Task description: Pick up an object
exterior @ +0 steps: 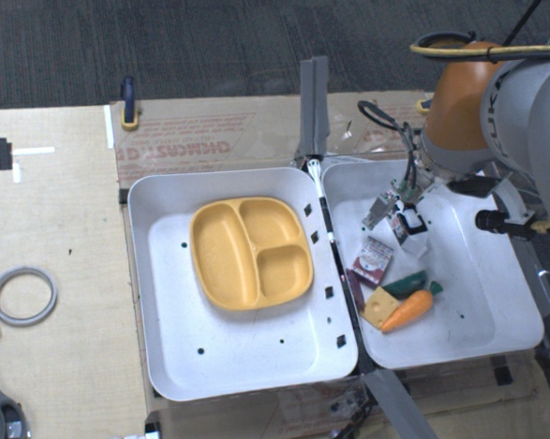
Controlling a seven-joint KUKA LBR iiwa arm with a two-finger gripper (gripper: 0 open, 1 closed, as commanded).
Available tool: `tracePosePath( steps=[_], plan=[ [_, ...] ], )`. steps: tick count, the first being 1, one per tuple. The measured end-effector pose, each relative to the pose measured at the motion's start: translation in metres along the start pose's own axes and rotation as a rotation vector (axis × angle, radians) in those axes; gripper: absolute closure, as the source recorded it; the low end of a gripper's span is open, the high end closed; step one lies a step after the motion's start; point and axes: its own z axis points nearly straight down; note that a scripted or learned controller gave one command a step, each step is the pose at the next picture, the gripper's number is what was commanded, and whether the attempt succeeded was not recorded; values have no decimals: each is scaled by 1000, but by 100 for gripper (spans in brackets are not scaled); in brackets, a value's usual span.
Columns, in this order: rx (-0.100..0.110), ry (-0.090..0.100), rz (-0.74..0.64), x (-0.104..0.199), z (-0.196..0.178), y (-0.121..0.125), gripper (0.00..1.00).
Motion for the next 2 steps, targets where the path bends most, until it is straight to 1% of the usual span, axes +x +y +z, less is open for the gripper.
tracePosePath(
  steps=[1, 2],
  plan=[
    [-1, 8, 357, -3, 1, 6, 0],
    [30, 24, 342, -16, 17, -41, 0]
  ],
)
